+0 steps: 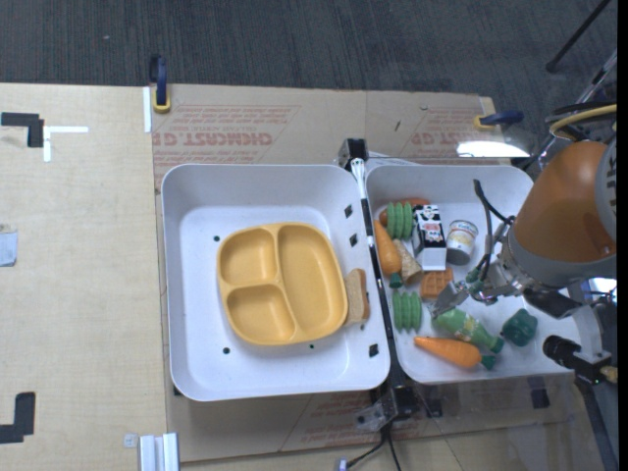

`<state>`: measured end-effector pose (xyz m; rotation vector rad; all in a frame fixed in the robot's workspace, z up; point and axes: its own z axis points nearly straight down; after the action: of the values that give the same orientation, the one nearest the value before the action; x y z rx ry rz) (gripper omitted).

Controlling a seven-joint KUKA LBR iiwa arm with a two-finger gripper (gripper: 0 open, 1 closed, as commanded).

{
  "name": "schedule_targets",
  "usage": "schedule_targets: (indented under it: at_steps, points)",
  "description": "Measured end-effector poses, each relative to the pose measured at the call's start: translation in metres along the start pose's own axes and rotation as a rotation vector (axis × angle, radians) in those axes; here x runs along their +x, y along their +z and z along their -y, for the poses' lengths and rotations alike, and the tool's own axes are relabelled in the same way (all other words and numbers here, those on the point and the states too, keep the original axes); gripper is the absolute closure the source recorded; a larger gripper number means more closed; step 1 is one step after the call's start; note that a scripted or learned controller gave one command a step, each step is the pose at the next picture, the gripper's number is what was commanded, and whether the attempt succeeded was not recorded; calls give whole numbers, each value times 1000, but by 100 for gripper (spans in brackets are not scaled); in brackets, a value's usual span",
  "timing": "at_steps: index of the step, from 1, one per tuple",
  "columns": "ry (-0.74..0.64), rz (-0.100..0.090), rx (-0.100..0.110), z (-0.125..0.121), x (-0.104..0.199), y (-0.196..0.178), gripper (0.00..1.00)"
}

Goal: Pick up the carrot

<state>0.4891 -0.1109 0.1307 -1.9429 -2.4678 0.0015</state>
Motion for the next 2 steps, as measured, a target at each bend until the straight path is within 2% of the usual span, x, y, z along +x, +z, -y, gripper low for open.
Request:
schedule_targets:
  at_steps: [1,2]
  points:
    - [112,0,-5,-51,-36,33,0]
    - [416,0,-17,-22,-29,33,0]
